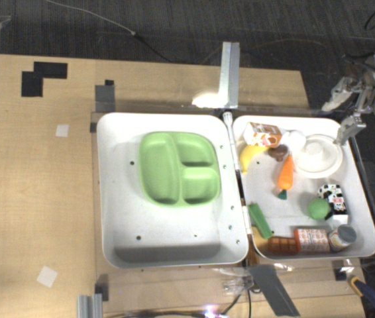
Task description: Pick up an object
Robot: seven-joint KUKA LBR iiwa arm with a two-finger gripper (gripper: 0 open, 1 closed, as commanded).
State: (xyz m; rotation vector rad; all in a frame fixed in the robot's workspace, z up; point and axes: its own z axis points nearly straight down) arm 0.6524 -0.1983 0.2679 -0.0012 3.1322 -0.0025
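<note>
My gripper (342, 113) hangs over the far right corner of the right bin (366, 197), open, with nothing between its fingers. Below it and slightly left sits a white round dish (319, 155). Further left in this bin are an orange carrot (285, 173), a yellow fruit (250, 156), a small printed carton (263, 135) and a brown piece (279, 154). Near the front lie a green ball (319, 209), a black-and-white toy (332, 197), a green stick (260, 220) and a labelled can on its side (312, 239).
The left bin (118, 197) holds a green divided plate (177, 167). An upright metal post (230, 75) stands behind the seam between the bins. Black cut-outs (42, 77) mark the wooden bench at the far left.
</note>
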